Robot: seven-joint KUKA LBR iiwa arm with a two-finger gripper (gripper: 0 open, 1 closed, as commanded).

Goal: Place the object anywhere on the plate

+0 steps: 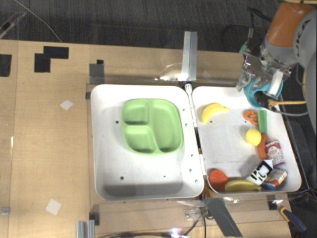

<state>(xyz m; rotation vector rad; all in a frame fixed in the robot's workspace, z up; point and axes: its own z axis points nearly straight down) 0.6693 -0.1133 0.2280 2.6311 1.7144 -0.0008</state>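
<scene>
The hand [259, 86] is being held above the far right corner of the right bin [228, 133], clear of its contents; whether it is spread or pressed together cannot be told. The green plate [151, 125] is being carried in the left bin [106, 148]. A yellow banana [212, 111] is lying in the right bin near the divider, with other toy items being kept along the right and near walls.
</scene>
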